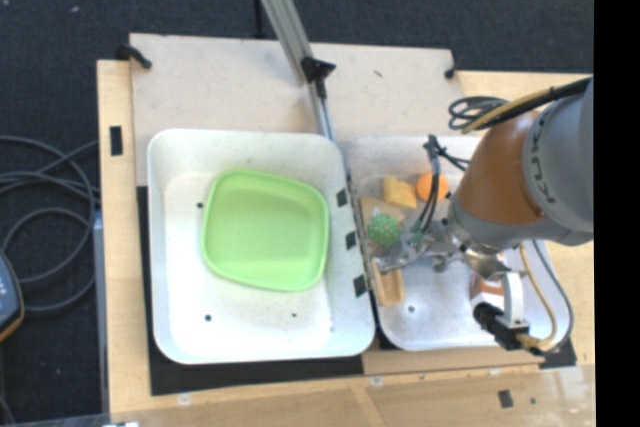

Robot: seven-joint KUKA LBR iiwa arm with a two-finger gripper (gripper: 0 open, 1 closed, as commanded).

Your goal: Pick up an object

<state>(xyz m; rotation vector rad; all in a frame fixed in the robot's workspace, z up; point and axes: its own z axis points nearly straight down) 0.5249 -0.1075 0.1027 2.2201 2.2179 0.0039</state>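
We see bare floor along the near edge of the right shallow white bin (440,330). A tan wooden block (388,287) lies against its left wall. Above, the two-finger gripper (425,250) hangs; we cannot tell its state. Farther lie a green knobbly ball (383,229), a yellow wedge (400,192) and an orange ball (432,186). The left shallow white bin (180,315) holds a light-green square plastic plate (265,230).

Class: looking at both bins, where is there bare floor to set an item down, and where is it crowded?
Left bin: bare strips ring the green plate, widest along the near edge. Right bin: a bare patch near its front. Crowded: its far-left part, with a yellow block, orange ball, green ball and the arm.
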